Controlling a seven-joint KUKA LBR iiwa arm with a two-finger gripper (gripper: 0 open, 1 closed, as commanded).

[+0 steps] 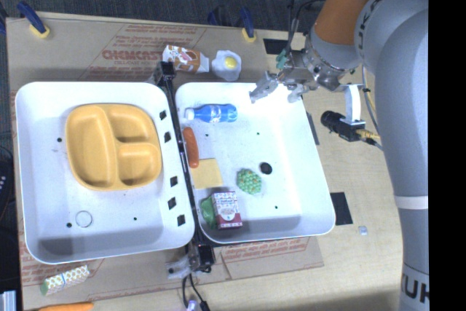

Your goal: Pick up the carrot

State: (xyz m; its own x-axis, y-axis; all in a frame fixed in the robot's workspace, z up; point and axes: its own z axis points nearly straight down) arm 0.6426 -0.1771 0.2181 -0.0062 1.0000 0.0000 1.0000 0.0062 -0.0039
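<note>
Two neighbours crowd the carrot: blue bottle, yellow slice.

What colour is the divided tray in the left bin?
Yellow tray, plain, seen in the camera view.

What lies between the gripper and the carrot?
In the camera view, a blue bottle lies between the gripper and the carrot.

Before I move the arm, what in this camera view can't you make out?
- Carrot: lies against the right bin's left wall; its underside is hidden.
- Gripper: small and blurred at the bin's top edge, so its finger state is unreadable.
- Orange object at the bottom-left: cut off by the frame edge.
- Green item: partly covered by the small carton.
</note>
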